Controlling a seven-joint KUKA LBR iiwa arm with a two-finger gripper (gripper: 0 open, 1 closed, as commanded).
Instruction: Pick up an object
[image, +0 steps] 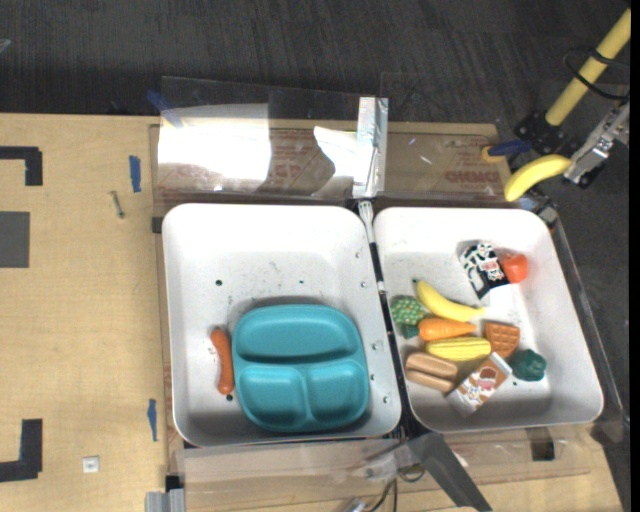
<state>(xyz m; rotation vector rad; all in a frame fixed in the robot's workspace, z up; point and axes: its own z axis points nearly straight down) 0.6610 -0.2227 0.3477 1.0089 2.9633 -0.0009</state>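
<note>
My gripper (574, 166) is at the upper right, beyond the back right corner of the right bin (575, 300). It is shut on one end of a yellow banana (535, 176), which sticks out to the left above the bin's rim. In the right bin lie a second banana (445, 300), a carrot (446, 328), a green broccoli piece (407, 313), a yellow corn cob (458, 349), a hot dog (430, 371), a cow-patterned carton (483, 264), an orange-red piece (514, 267), a waffle piece (503, 335), a dark green piece (529, 365) and a small printed box (480, 385).
The left bin (270, 240) holds a teal divided tray (298, 365) near its front and a red sausage (224, 360) left of the tray. A clear plastic sheet (270, 150) stands behind the bins. A yellow tube (595, 60) runs up at the far right.
</note>
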